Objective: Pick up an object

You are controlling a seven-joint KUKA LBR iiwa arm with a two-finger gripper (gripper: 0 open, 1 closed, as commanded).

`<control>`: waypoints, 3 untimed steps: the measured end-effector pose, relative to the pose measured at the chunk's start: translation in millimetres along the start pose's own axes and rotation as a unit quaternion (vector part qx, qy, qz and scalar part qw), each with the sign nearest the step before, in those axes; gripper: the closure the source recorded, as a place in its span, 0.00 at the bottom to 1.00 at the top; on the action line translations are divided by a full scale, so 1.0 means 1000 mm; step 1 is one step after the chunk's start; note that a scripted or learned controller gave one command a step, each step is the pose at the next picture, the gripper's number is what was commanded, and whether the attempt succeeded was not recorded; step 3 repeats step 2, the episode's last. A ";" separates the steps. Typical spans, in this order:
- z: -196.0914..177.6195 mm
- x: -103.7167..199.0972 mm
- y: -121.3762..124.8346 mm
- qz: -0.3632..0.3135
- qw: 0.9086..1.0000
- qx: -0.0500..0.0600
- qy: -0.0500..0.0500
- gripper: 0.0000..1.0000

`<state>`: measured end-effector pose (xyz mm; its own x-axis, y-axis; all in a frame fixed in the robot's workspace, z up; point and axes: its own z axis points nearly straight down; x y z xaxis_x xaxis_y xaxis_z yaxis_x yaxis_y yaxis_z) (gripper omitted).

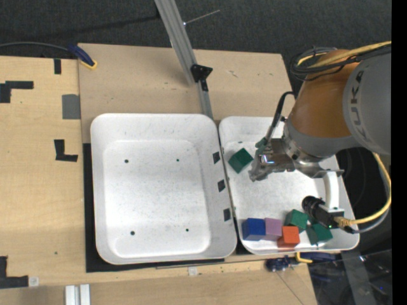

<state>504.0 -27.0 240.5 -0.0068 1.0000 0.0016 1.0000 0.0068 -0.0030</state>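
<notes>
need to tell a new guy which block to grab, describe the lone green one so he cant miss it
Look in the right bin. Near its upper left corner, just left of the gripper, a dark green block lies by itself. The other green blocks crowd the bottom edge beside the blue, purple and orange ones.

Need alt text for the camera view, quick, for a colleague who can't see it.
The gripper hangs in the right bin beside a green block. A blue block, purple block, orange block and more green blocks cluster at its near edge.
</notes>
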 end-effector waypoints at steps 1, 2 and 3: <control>-0.007 0.057 -0.002 -0.001 1.000 -0.001 0.000 1.00; -0.010 0.114 0.000 -0.001 1.000 0.000 0.000 1.00; -0.010 0.114 0.000 -0.001 1.000 0.000 0.000 1.00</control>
